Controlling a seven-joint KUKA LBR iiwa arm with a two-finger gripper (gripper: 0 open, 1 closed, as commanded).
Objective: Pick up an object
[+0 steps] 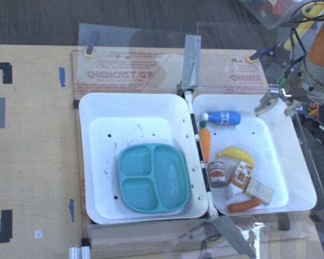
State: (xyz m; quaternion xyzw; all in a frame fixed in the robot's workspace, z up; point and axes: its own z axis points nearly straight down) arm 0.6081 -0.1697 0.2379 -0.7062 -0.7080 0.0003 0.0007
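My gripper (275, 108) hangs over the far right corner of the right bin (291, 171), open, with nothing between its fingers (262, 106). Left of it a blue bottle (222, 118) lies on its side by the bin's far wall. Along the left wall lies an orange carrot (204, 142). Nearer the front are a yellow banana (236, 155), a small can (217, 173), a white and orange carton (238, 177), a speckled sponge-like block (259, 191) and a red sausage (244, 204).
The left bin (97, 144) holds a teal divided plate (153, 178). A clear plastic sheet (135, 63) with a grey post (191, 63) stands behind both bins. Cables and arm hardware (313, 85) crowd the right edge.
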